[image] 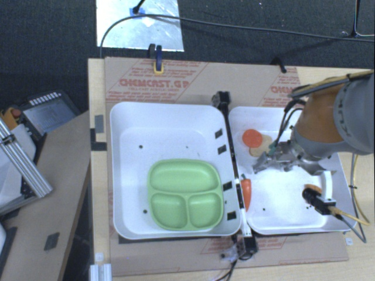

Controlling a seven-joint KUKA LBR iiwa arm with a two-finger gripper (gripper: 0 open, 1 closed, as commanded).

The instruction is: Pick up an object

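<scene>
Looking down into the right bin (258, 224), we have the gripper (270, 160) low over the floor of that bin, just below and beside two small things near the bin's upper left corner: a red disc (252, 137) and a pale, tan piece (258, 151) that sits touching it on its lower side. A third candidate, a thin orange-red piece (246, 193), lies against the left wall of the same bin, close to the divider. The left bin (126, 157) holds only a green divided plate (184, 193), well apart from the arm, so we judge it is not the aim here.

We cannot tell how the pincer stands; the metal parts at the wrist blur together, and nothing can be made out within its grasp.

As we read it, the step in hand is closing in on the pale piece or the disc. To do it well, we would centre the tool over one thing alone, since the two touch and a grasp across both may push one aside. We would come straight down, keep off the bin wall, and lift only once the thing is plainly caught.
</scene>
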